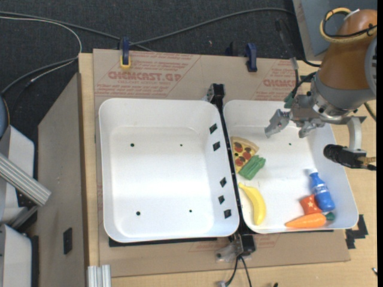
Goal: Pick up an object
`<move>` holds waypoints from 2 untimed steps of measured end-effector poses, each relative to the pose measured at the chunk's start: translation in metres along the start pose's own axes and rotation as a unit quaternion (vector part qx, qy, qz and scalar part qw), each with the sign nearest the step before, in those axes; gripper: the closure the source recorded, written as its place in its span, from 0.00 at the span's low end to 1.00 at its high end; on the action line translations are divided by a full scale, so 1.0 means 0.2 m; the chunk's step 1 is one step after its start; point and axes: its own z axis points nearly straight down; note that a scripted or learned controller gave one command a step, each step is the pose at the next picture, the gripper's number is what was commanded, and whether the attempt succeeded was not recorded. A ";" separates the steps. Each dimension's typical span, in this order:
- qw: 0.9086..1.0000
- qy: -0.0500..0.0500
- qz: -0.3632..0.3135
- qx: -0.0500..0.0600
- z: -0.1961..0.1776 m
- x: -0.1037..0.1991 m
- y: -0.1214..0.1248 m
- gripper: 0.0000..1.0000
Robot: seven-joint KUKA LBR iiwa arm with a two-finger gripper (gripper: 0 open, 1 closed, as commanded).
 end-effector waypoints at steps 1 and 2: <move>1.000 0.001 0.002 0.008 0.59 0.02 -0.38 0.00; 1.000 0.000 -0.003 -0.006 0.12 0.29 -0.27 0.00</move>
